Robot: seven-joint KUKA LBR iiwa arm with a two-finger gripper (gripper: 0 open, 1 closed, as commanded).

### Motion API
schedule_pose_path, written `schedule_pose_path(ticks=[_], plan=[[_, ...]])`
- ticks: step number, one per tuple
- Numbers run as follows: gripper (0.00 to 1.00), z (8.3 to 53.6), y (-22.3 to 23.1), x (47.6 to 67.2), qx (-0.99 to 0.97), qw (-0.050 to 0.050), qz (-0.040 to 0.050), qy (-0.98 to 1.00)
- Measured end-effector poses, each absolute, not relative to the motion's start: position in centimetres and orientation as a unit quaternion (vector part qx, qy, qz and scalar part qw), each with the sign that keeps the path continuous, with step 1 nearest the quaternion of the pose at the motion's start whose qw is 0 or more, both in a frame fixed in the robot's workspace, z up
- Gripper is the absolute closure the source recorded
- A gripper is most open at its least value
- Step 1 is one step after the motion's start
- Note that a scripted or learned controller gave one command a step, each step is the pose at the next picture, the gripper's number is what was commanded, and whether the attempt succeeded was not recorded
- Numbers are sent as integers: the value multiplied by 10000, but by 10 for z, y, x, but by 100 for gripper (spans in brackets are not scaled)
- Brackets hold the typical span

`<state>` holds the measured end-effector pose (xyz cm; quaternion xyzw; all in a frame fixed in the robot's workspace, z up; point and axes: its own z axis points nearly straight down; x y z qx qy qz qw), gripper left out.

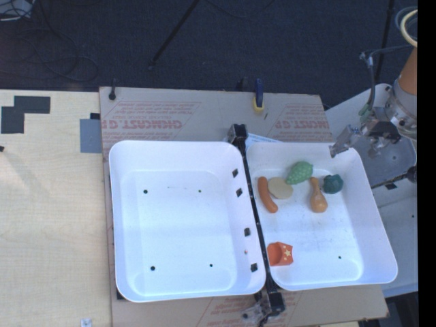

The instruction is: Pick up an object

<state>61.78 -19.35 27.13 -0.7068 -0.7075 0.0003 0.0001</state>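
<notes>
Two shallow white bins sit side by side on a cardboard sheet (204,114) in the middle of the frame. The left bin (129,162) has a bare white floor with a few small dark dots. The right bin (371,251) holds six small items.

Five of them cluster in that bin's upper half. An orange sausage-shaped piece (267,195) lies at a slant near the divider between the bins. Just right of it, touching or nearly so, is a flat beige disc (280,189). Above and right of the disc rests a bumpy green piece (298,173), its lower edge meeting the disc. Further right an orange-tan elongated piece (317,195) lies almost upright in the picture, and a small dark teal lump (332,183) sits just beside its upper end. Well apart from these, low in the bin by the divider, stands a small red-orange block (280,254) with a pale mark on it.

At the right edge of the frame, above the right bin's upper right corner, is the gripper (371,131), with the arm's orange band above it. It is outside the cluster and has nothing between its fingers; whether they are spread or closed cannot be told.

A blue and yellow clamp (259,95) grips the cardboard's upper edge.
</notes>
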Motion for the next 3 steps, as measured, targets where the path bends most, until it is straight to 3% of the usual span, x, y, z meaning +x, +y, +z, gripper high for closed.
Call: schedule_pose_path(ticks=[1,2,3], plan=[[0,442,-146,620,-7052,-72,-49,-7090],[0,545,-66,643,-7037,-35,-38,-7105],[100,547,-69,642,-7049,19,26,-7093]])
